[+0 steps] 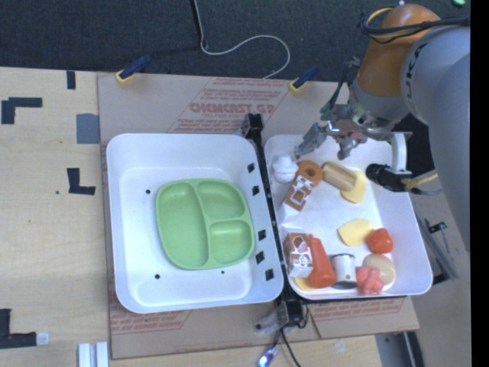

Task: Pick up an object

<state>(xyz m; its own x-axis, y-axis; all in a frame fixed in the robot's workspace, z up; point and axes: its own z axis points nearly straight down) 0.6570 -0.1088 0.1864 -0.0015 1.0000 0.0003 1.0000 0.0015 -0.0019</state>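
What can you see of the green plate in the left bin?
The green plate is a pale green, plastic-looking tray with rounded corners and three compartments: one long, two smaller. It lies flat, right side up, slightly rotated, near the middle of the left bin floor. Its compartments hold nothing, and nothing else touches it.

Cardboard sheet (221,105): red print along its far edge, upside down from here, too blurred to read.
Food cartons (299,193): markings illegible.

Both bins (130,205) look like smooth white plastic. The green divided plate (205,222) is glossy plastic. Cardboard (221,105) beneath is matt brown, printed red. The bench (46,220) looks wooden.
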